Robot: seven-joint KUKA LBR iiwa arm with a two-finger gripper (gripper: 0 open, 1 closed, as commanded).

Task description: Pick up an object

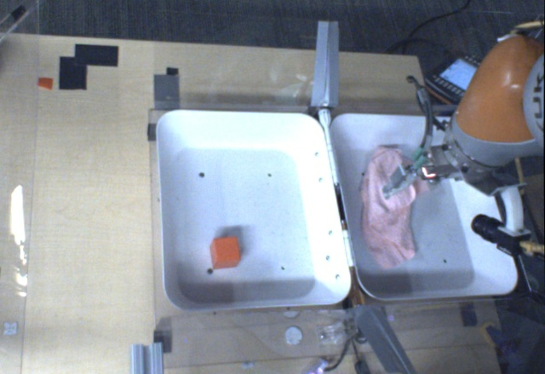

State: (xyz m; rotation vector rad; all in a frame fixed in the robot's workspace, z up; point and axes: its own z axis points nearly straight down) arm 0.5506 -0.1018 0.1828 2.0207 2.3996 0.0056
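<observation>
A crumpled pink cloth [387, 215] lies in the right bin [451, 274], along its left side. My gripper [406, 179] reaches in from the right and hangs over the cloth's upper right edge, close to it or touching it. An orange block [226, 252] rests in the left bin [255, 151], near its front left, far from the gripper.
A grey metal divider post [324, 66] stands between the bins at the back. The arm's orange band [502, 95] looms over the right bin's far corner. Black markers [83, 64] and a small orange square [45, 83] lie on the bench at the far left.
</observation>
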